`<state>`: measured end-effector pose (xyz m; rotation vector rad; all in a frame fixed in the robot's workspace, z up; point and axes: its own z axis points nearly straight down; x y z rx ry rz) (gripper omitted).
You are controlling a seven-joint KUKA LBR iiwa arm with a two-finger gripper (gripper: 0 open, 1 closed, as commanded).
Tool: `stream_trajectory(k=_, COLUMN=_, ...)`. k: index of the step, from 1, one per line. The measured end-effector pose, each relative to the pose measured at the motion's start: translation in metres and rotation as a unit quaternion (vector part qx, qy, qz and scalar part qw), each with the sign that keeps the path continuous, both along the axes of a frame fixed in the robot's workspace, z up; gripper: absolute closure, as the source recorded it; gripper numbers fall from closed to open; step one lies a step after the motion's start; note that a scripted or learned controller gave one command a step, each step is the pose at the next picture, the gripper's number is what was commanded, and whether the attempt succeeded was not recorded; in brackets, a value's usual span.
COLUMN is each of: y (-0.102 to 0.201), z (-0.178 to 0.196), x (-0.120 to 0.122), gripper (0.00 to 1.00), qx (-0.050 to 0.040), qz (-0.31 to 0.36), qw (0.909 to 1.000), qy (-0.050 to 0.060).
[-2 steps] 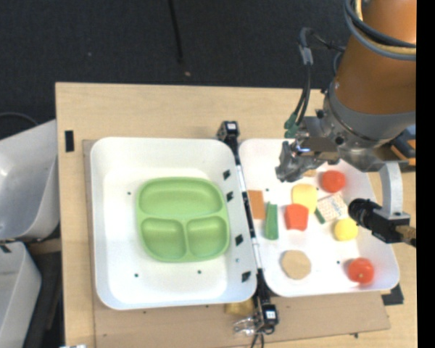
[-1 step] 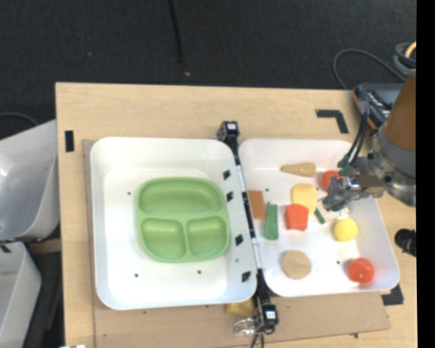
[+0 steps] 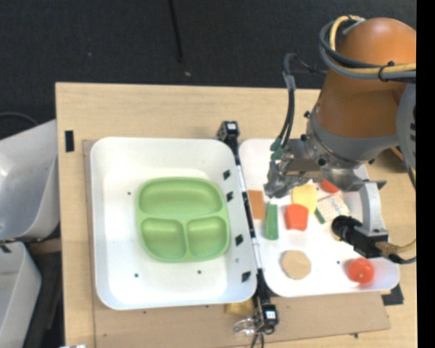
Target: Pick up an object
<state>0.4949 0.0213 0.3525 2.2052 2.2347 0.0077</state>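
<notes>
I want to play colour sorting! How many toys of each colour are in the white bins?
Green: 2, plate, stick
Red: 3, block, ball, small piece
Yellow: 1, chunk
Orange: 1, strip
Tan: 1, disc
White-green: 1, packet
Total: 9

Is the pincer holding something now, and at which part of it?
It cannot be told. The pincer is low over the right bin, near the orange block and green stick, and no hold is visible.
</notes>
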Motion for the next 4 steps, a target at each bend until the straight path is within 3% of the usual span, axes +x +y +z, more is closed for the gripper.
stream_trajectory(k=3, y=-0.009, z=0.029, x=0.002, gripper=1.00, qx=-0.0040, qz=0.008, qw=1.0000, qy=0.002)
stream_trajectory(k=4, y=-0.025, z=-0.034, x=0.027, gripper=1.00, qx=-0.0020, qz=-0.008, qw=1.0000, qy=0.005)
